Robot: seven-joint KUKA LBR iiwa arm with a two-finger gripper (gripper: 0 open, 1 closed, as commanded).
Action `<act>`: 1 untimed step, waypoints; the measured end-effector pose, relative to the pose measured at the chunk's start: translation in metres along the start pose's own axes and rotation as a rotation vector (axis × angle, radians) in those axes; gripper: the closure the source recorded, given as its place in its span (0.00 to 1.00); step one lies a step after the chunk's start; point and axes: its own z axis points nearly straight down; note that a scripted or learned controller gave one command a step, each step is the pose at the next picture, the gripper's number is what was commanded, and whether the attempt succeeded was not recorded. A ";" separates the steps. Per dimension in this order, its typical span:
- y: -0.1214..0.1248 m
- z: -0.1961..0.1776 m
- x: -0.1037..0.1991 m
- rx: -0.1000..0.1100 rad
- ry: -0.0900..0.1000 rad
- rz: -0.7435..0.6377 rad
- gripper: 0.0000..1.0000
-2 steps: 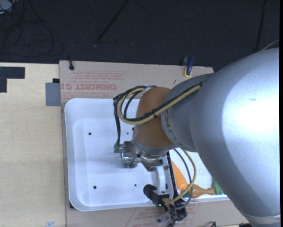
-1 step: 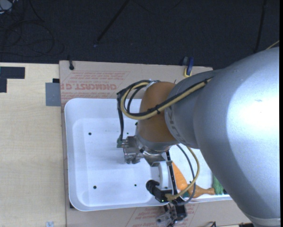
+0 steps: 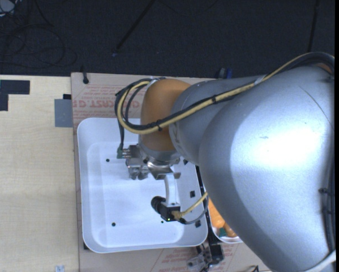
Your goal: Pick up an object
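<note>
The claw (image 3: 138,169) hangs over the white bin (image 3: 104,208) at frame centre. I can't tell its opening, and nothing looks lifted yet.

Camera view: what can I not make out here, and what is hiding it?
1. Right bin: the grey arm covers nearly all of it.
2. Orange thing in that bin: a sliver beside the arm, too little to identify.
3. Gripper over the left bin: the wrist covers it, so whether it holds anything cannot be told.
4. Dark dots on the left bin's floor: too small to identify.
</note>
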 end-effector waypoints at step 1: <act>0.019 -0.017 0.080 -0.001 0.002 -0.004 1.00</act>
